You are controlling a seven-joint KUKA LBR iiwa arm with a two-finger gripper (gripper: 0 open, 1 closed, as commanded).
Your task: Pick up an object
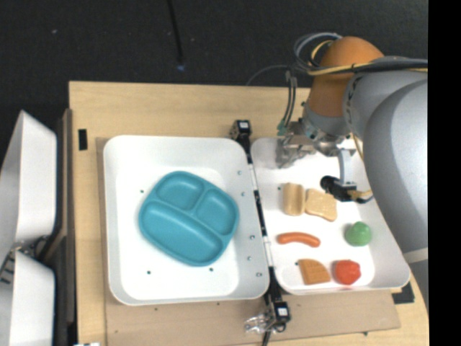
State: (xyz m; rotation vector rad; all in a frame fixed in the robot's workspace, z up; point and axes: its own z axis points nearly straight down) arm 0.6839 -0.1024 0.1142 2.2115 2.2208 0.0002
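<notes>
Food pieces lie in the right bin (pixel 374 272), below the pincer (pixel 289 154): two bread slices (pixel 292 199) (pixel 321 205) nearest, then sausage (pixel 298 239), green ball (pixel 358 233), tomato (pixel 347 272). Whether the pincer is spread cannot be told. The blue tray (pixel 189 217) sits far left.

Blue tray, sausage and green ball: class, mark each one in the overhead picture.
blue tray (pixel 189 218), camera view, on the divider between its compartments.
sausage (pixel 298 239), camera view, middle of its length.
green ball (pixel 358 233), camera view, centre of its top.
</notes>
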